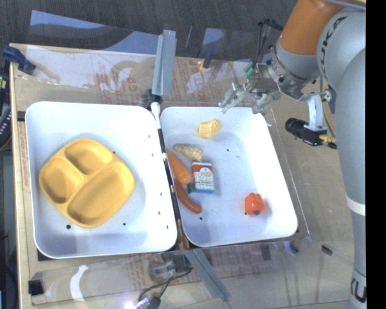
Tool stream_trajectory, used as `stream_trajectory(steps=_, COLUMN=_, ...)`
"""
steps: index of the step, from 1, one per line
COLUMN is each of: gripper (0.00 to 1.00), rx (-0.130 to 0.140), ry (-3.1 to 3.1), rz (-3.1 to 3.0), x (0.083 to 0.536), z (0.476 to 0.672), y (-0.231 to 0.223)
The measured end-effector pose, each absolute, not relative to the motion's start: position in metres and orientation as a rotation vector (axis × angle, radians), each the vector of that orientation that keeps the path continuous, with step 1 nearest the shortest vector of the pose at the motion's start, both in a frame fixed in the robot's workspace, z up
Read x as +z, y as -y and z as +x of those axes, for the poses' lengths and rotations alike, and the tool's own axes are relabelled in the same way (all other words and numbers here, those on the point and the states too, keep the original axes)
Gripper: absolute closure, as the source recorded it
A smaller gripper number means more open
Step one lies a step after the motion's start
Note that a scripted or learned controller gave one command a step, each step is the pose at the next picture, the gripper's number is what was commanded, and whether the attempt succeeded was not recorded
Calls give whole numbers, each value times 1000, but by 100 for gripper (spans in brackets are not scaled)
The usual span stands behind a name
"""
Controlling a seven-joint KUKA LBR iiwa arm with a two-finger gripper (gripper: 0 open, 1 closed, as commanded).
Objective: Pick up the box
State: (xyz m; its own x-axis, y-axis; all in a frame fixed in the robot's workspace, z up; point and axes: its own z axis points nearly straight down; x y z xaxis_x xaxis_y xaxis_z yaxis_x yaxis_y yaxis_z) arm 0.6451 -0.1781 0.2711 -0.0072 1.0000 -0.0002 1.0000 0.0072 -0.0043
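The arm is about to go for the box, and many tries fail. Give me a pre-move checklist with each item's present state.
1. Box in view in the right bin, lying flat: ok.
2. Gripper carries nothing, fingers spread: ok.
3. Gripper over the box: not ok; it sits at the bin's far rim, well apart from the box.
4. Room beside the box: not ok on its left; the carrot and the sausage lie against or very near that side.
5. Right side of the box free: ok; the red pepper lies well apart.
6. Whether the box touches the carrot: cannot tell.
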Motion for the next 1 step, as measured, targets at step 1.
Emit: stream_trajectory(steps=1, gripper=0, rx=8, ry=2361, rz=-2066, x=153, z=610, y=131)
